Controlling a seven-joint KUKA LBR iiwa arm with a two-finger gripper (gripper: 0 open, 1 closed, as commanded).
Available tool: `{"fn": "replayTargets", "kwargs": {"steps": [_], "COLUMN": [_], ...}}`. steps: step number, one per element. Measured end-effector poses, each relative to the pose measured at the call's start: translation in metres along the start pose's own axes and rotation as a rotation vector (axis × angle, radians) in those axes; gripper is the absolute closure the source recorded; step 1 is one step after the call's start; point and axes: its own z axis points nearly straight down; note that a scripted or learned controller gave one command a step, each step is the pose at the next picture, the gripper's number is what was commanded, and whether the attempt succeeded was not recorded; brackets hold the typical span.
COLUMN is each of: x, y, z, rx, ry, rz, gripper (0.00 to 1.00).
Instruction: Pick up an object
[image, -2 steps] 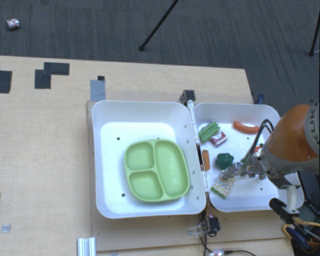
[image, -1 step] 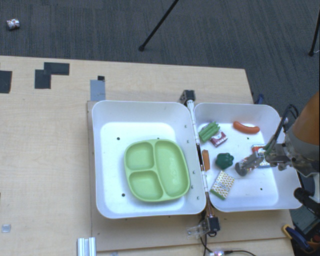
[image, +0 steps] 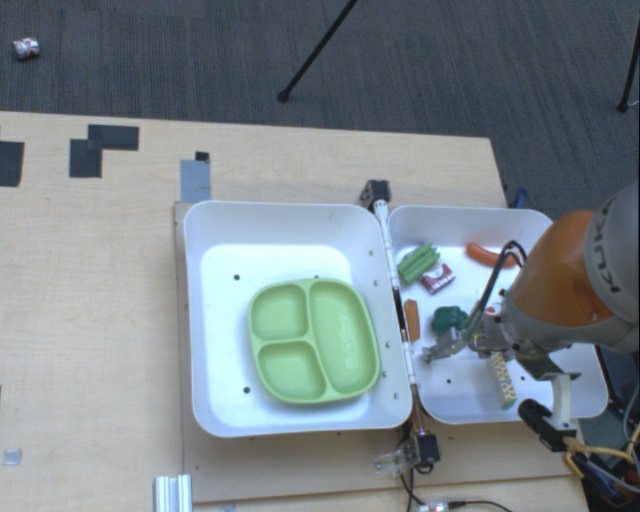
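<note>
Bench (image: 90, 300): pale wood-grain top with dark tape patches at the far left, standing on dark ribbed carpet.
Left bin (image: 215, 300): shallow, white, smooth plastic with rounded corners.
Divided plate (image: 313, 340): glossy light green, rounded-rectangle, three compartments, lying in the left bin.
Right bin (image: 455, 400): white, same shape, touching the left bin along its rim.
Orange stick (image: 411, 319): slim, beside the dividing rim.
Green ridged piece (image: 417, 262): near the far edge.
Red-and-white packet (image: 436, 279): just beside it.
Dark green lump (image: 449, 319): mid-bin.
Gripper (image: 440, 349): metallic, low over the bin floor just below the lump; opening and hold cannot be judged.
Arm (image: 565, 280): orange band, reaching in from the right.
</note>
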Motion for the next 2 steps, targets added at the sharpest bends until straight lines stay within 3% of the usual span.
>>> {"fn": "replayTargets", "kwargs": {"steps": [1, 2], "x": [-0.001, 0.08], "y": [0.002, 0.0], "z": [-0.012, -0.099], "rx": [-0.006, 0.003], "ry": [-0.002, 0.002], "rz": [0.001, 0.0], "gripper": [1.0, 1.0]}}
